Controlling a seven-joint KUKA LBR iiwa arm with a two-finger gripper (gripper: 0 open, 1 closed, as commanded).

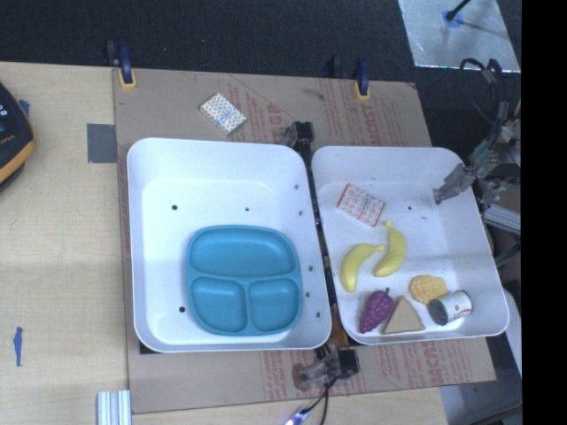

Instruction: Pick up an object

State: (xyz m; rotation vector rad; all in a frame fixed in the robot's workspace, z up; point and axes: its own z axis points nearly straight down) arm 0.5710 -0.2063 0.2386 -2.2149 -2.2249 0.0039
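The right white bin (416, 161) holds several small objects. A red-patterned flat packet (360, 204) lies near its back. Two yellow bananas (376, 255) lie side by side in the middle. Toward the front are a purple grape bunch (376, 309), a tan wedge (404, 318), a yellow ridged piece (428, 287) and a small white can (451, 306) on its side. My gripper (450, 187) hangs over the bin's back right corner, well apart from all of them, with nothing seen in it.
The left white bin (151, 175) holds a blue three-compartment tray (243, 278). A small patterned packet (222, 112) lies on the brown board behind the bins. A yellow and black device (11, 135) sits at the far left edge.
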